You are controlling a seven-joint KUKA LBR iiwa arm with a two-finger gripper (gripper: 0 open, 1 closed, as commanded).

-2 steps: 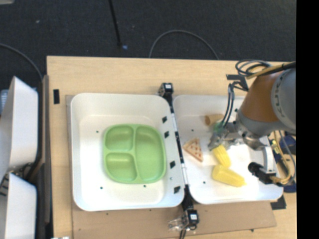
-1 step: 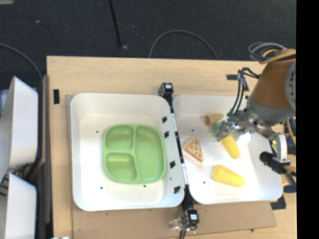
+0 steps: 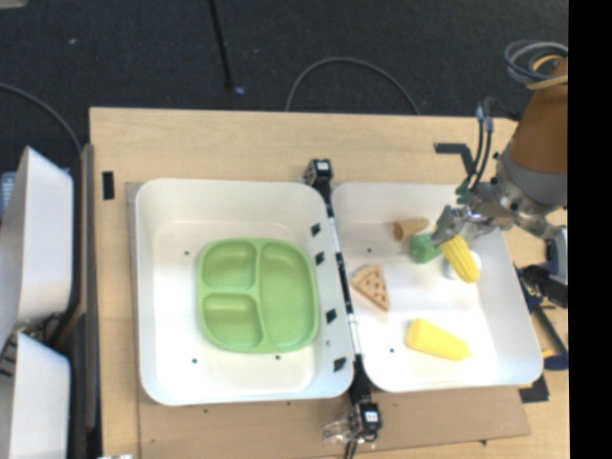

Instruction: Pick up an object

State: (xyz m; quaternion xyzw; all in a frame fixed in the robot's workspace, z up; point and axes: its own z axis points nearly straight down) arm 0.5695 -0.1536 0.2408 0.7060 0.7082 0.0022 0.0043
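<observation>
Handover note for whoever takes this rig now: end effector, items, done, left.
End effector: low over the right bin, close to the green toy and corn cob; no item seen in its grip.
Also in the right bin: brown piece, pizza slice, yellow block.
Left bin: green divided plate.
Done: nothing lifted.
Left: grasp and raise one item.

A divided tray (image 3: pixel 258 295) lies in the left bin (image 3: pixel 158 256); the right bin (image 3: pixel 507 352) holds perhaps five toys.
</observation>
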